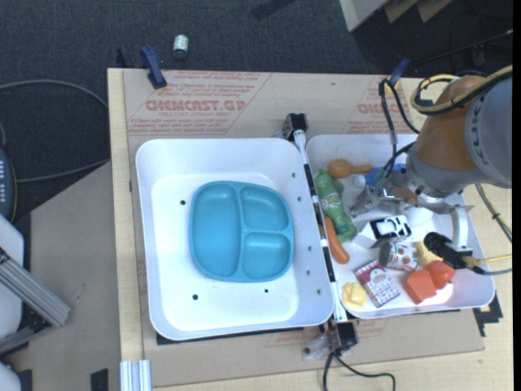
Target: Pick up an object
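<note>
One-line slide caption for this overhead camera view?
KUKA arm's gripper hovers over cluttered right bin; blue divided plate sits in left bin.

divided plate [241, 231]: turquoise blue
bins [163, 218]: white
arm [476, 129]: grey, orange band
tabletop [236, 96]: tan, red lettering
bottle [335, 206]: green
carrot [337, 243]: orange
block [421, 285]: orange-red
banana [352, 295]: pale yellow
floor [65, 31]: dark grey

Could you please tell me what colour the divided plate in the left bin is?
The divided plate is light blue, clearest in the camera view.
</note>
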`<state>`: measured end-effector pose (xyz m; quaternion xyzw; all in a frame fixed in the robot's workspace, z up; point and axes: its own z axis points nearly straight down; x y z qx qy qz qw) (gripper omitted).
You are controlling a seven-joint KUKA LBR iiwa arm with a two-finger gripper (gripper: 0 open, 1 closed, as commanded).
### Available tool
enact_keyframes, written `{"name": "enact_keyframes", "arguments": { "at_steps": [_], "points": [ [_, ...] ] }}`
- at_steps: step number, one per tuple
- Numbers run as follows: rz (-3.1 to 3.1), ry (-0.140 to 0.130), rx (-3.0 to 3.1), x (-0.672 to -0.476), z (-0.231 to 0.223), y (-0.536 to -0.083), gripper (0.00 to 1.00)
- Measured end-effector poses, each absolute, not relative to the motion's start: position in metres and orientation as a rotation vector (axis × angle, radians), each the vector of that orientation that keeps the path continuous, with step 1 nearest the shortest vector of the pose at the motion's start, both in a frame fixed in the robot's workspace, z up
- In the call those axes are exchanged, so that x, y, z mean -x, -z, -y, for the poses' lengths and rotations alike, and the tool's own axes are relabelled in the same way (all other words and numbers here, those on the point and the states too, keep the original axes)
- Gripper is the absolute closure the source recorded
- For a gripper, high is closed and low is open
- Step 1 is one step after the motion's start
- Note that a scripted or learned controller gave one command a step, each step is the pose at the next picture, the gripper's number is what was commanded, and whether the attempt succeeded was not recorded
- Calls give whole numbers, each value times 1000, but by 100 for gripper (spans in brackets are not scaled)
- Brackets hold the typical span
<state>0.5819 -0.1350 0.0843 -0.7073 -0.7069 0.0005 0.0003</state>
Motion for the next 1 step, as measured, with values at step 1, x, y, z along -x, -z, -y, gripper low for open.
{"name": "enact_keyframes", "arguments": {
  "at_steps": [1],
  "points": [
    [2221,1,2223,-582,134,-94,100]
  ]
}}
